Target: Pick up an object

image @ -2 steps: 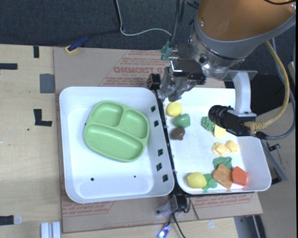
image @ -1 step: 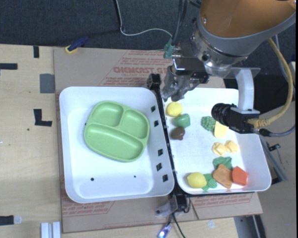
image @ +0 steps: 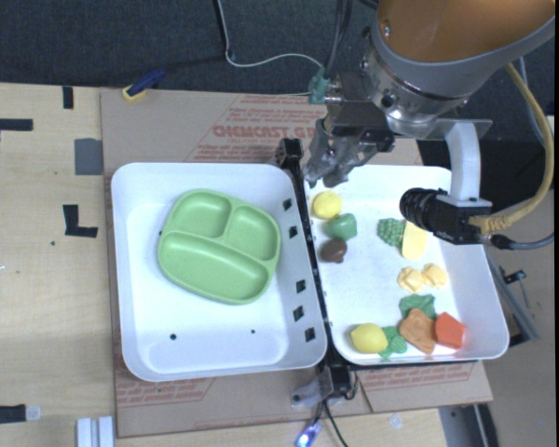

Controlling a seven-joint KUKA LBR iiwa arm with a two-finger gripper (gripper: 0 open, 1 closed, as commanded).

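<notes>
My gripper (image: 322, 179) hangs over the far left corner of the right bin (image: 475, 343), just above a yellow ball-like toy (image: 327, 205). Below that toy lie a green piece (image: 342, 224) and a brown piece (image: 333, 249). Nothing shows between the fingers. Further right lie a dark green leafy piece (image: 389, 231) and a yellow block (image: 415, 241). Near the front lie pale yellow bits (image: 422, 277), a lemon (image: 369, 337), an orange wedge (image: 417, 330) and a red block (image: 449, 331).
The left bin (image: 140, 333) holds a green divided plate (image: 220, 245). A black divider with clips (image: 303, 250) runs between the bins. A black cylinder on a white bracket (image: 438, 214) overhangs the right bin. A cable (image: 261, 61) lies behind on the cardboard.
</notes>
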